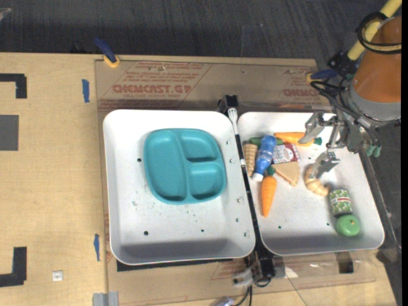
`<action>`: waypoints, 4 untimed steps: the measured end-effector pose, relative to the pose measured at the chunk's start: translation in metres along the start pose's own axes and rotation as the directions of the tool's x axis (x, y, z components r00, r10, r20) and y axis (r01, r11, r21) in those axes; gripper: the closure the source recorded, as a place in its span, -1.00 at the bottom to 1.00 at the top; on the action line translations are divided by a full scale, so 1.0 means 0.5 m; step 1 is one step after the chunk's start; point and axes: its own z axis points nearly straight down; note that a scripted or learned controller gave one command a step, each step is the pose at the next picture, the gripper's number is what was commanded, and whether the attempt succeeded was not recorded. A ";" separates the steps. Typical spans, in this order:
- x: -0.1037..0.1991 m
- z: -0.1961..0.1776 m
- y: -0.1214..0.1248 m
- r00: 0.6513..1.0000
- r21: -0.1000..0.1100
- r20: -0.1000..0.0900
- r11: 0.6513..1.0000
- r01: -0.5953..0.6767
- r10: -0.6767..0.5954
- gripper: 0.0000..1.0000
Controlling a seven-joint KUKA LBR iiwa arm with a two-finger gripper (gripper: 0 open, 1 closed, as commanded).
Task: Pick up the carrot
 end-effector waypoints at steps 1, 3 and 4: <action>0.068 0.206 0.055 0.998 -0.003 -0.010 0.998 -0.058 0.058 -1.00; -0.043 0.271 0.056 0.962 0.000 0.003 0.962 -0.272 0.272 -1.00; 0.118 0.268 0.045 0.879 -0.004 0.006 0.879 -0.477 0.477 -1.00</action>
